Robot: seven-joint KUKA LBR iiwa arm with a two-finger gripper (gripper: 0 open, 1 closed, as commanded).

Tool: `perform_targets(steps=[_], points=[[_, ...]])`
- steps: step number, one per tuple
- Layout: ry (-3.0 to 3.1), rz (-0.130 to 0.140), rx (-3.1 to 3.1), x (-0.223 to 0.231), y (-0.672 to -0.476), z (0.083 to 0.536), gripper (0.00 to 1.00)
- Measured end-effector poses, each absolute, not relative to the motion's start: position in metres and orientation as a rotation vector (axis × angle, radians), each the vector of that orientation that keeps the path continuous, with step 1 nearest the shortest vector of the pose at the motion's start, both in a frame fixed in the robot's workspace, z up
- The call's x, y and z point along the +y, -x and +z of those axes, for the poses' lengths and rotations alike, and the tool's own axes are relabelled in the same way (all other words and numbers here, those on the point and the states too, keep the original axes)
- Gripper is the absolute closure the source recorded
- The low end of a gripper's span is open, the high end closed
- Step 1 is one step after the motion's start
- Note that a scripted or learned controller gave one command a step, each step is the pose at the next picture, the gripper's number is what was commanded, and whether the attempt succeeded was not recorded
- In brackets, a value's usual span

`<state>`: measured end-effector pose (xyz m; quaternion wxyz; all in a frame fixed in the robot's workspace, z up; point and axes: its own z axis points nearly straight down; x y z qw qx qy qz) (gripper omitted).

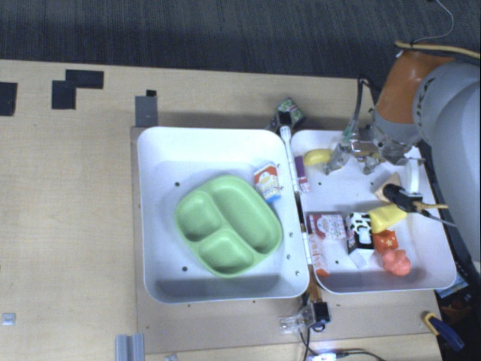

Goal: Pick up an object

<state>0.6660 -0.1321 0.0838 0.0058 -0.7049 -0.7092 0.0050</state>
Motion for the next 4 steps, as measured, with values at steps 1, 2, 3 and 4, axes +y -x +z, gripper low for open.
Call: perform_targets(steps=[1, 2, 3, 4], points=[[2.203, 0.014, -2.226, -0.132, -0.667, 0.096, 1.0], [2.203, 0.012, -2.228, -0.132, -0.668, 0.096, 0.0], [2.202, 0.01, -2.233, -0.131, -0.669, 0.108, 1.0], [2.201, 0.01, -2.234, -0.131, -0.669, 0.108, 0.0]])
